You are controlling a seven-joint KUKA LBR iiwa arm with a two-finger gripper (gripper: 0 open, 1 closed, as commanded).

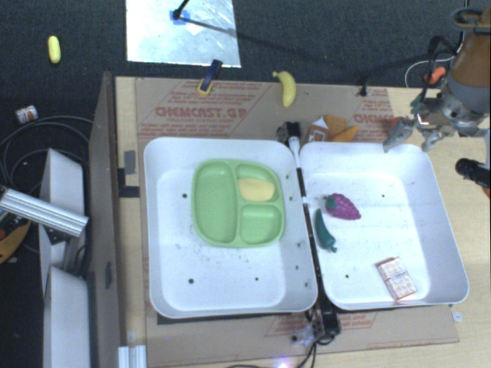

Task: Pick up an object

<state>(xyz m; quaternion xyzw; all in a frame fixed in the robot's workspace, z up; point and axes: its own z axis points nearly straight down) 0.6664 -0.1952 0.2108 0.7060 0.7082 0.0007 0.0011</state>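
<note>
Hovering past the right bin's [441, 205] far corner, hand [414, 134] w/ fingers spread, nothing held. Purple grapes [342, 205] & green pepper [325, 231] inside that bin.

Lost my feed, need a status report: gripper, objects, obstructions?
Gripper above right bin's far edge, fingers open, holding nothing. Purple grapes, green pepper, small box lie in bin. Nothing blocking.

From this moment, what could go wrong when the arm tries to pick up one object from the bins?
1. The green pepper lies close beside the right bin's left wall, so a finger may hit the wall.
2. The purple grapes sit close to the pepper; a grasp on one might push the other.
3. The small box lies flat, so the fingers could slide over it. The gripper hangs near the bin's far right corner, away from all three.
</note>
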